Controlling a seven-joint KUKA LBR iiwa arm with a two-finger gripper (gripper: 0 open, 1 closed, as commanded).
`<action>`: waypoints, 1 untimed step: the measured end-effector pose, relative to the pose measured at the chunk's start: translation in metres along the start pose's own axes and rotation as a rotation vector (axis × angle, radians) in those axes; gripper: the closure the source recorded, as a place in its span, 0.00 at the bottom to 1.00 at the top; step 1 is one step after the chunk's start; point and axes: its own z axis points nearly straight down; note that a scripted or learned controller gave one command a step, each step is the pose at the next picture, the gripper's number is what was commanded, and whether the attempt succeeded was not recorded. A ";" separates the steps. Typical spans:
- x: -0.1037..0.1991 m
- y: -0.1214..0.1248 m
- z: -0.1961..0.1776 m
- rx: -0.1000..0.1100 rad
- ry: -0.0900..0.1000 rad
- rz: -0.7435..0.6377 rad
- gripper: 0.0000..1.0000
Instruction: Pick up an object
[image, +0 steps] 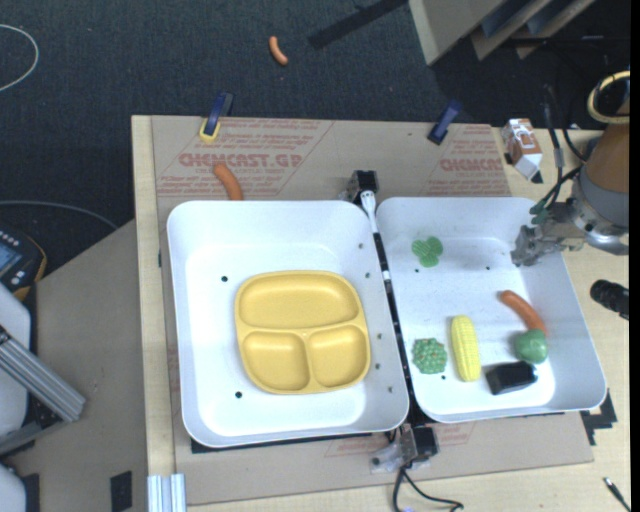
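Observation:
The right bin (480, 405) holds several small items: a green broccoli piece (427, 250) near its back, a second green piece (429, 355), a yellow corn cob (464, 347), an orange sausage (521, 308), a green ball (532, 346) and a black block (510, 377). My gripper (528, 246) hangs over the back right part of this bin, above and behind the orange sausage, with nothing seen in it.
The left bin (195, 300) holds a yellow divided plate (300, 330). An orange sausage (228, 180) lies on the cardboard behind the left bin. Clamps (213, 117) sit at the board's back edge, and a black bracket (364, 185) stands between the bins.

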 end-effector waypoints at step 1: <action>0.008 0.001 -0.048 0.000 0.000 0.000 1.00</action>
